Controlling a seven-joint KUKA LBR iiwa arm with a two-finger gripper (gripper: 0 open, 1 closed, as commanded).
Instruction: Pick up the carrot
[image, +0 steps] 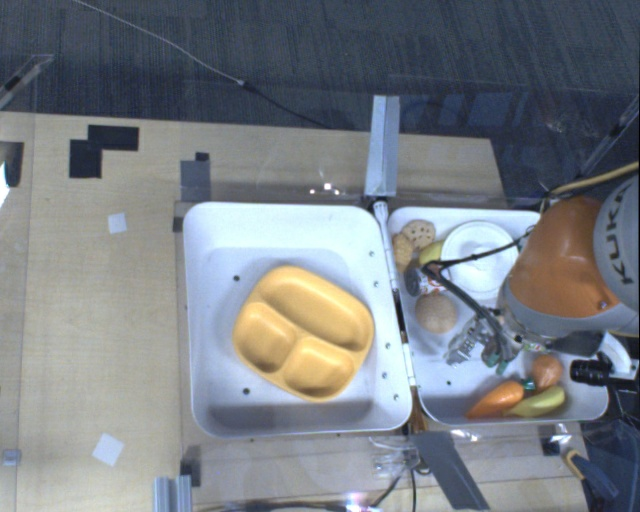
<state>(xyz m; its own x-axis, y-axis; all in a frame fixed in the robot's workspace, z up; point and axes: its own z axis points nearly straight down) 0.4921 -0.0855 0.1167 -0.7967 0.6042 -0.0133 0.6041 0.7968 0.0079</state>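
Camera view showed you the carrot (497, 398) lying against the right bin's (430, 395) front wall, beside a banana (540, 402), so your approach was cramped. The hand (478, 343) hung just above and left of it; whether it was open or closed, you could not tell.

The carrot (497, 398) is bright orange, lying beside a yellow-green banana-like piece (540, 402) and a reddish-brown rounded item (546, 371). At nine o'clock the divided tray (303, 331) is mustard yellow inside a plain white bin (215, 300). The right bin (455, 385) is white too, with a white plate (480, 250), a tan speckled cookie (415, 238) and a beige ball (436, 314). The arm's band (565, 260) is orange. The table (90, 330) is pale wood with black patches (100, 148).
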